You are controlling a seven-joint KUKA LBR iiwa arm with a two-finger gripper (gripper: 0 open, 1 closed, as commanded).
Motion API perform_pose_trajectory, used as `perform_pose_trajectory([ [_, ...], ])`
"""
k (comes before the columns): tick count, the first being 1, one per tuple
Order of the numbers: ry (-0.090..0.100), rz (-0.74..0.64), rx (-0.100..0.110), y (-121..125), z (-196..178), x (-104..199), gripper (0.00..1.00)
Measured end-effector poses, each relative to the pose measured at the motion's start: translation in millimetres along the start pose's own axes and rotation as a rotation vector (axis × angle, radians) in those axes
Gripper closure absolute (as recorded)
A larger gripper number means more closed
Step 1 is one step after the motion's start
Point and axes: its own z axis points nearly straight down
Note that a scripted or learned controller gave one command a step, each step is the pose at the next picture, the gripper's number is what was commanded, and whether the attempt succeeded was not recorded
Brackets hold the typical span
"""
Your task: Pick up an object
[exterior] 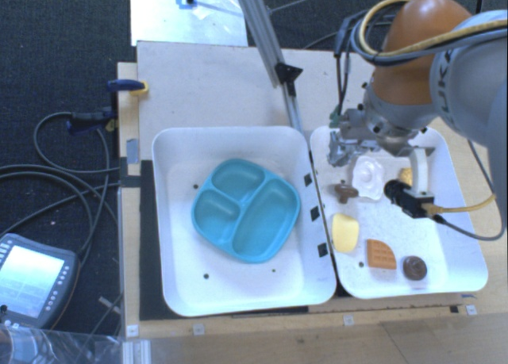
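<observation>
We see the 2-finger gripper (pixel 340 152) low over the far-left part of the right white bin (pixel 456 235), w/ nothing visibly held in it. Whether it's wide or narrow we can't tell, since the wrist covers most of it from this angle. So as far as we can judge the pick isn't done yet: every object lies on a bin floor.

The candidates all lie in the right white bin:
- a clear crumpled plastic piece (pixel 367 176), just beside the gripper on the arm's side
- a small brown lump (pixel 345 192), just below the gripper in the view and near the bin's left wall
- a pale yellow block (pixel 344 232), nearer the front
- an orange ridged square (pixel 381 254), next to that block
- a dark brown round disc (pixel 414 267), toward the front-right corner

The left white bin (pixel 178 196) holds 1 light blue 3-compartment plastic plate (pixel 246 210), well apart from the gripper.

Our read: approx. the approach/descend stage, prob. aimed at the small brown lump or the clear crumpled plastic piece. Left to do: close on 1 item and lift it clear.
</observation>
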Motion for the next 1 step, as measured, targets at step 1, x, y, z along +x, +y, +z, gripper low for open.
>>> perform_pose_trajectory([
  [1, 0.0, 0.0, 0.002, 15.4, 11.9, 54.8, 1.0],
])
